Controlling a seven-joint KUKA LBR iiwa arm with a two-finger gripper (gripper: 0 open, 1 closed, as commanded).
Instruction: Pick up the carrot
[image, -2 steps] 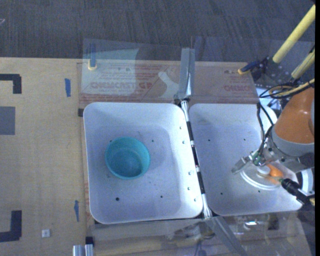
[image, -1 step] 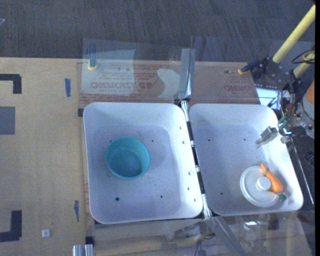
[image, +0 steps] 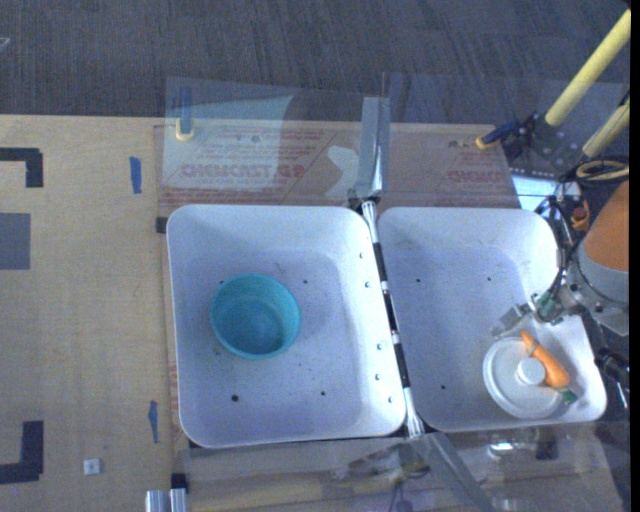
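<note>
Starting at the left of the frame, the left bin (image: 200, 400) has just a teal cup (image: 256, 316) sitting in its middle, nothing to do with the job. Moving right, the right bin (image: 450, 260) has a white plate (image: 500, 385) in its lower right corner, and the carrot (image: 548, 364) lies on that plate, tilted, right up against a small white round thing (image: 530, 373) in the plate's middle.

What could go sideways, I reckon: the carrot is jammed between that white piece and the bin wall, so the jaws (image: 540, 306) could easily catch the plate rim or the white bit instead, or nudge the carrot off and close on air. A thin tilted carrot might also roll out of a pinch.

Arm (image: 608, 240) comes in from the right edge, orange band showing, wrist angled down with the tip just above the plate's upper edge, near the carrot but not touching. Can't tell if the jaws are apart or together.
</note>
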